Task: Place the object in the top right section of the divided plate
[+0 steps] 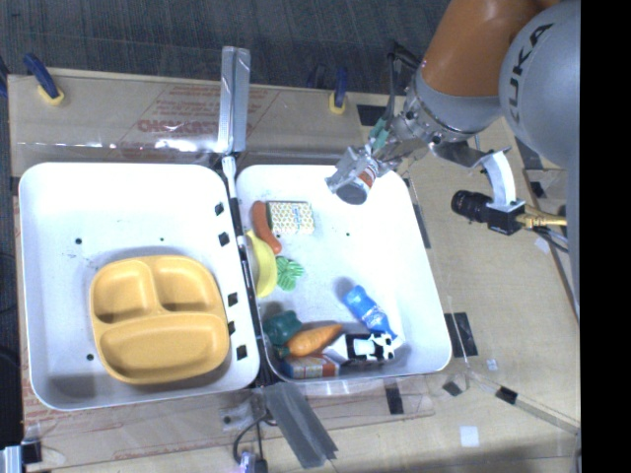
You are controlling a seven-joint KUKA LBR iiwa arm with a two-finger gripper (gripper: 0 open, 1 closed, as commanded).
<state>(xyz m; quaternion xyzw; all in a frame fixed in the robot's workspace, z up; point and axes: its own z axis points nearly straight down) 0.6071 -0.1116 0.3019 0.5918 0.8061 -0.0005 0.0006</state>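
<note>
Even, bright overhead light; the white bins [118,190] glare mildly, shadows stay soft, and the frame is slightly grainy.

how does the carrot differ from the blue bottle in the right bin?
Colour: the carrot is orange, the blue bottle blue with a pale label.
Pose: the carrot lies nearly across the bin; the blue bottle lies diagonally.
Position: the carrot sits nearer the bin's front wall, the blue bottle above and right of it.
Shared: both lie flat in the right bin.

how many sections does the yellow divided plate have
3. The divided plate in the left bin has two smaller sections side by side at the far edge, top left and top right, and one wide section along the near edge.
</note>
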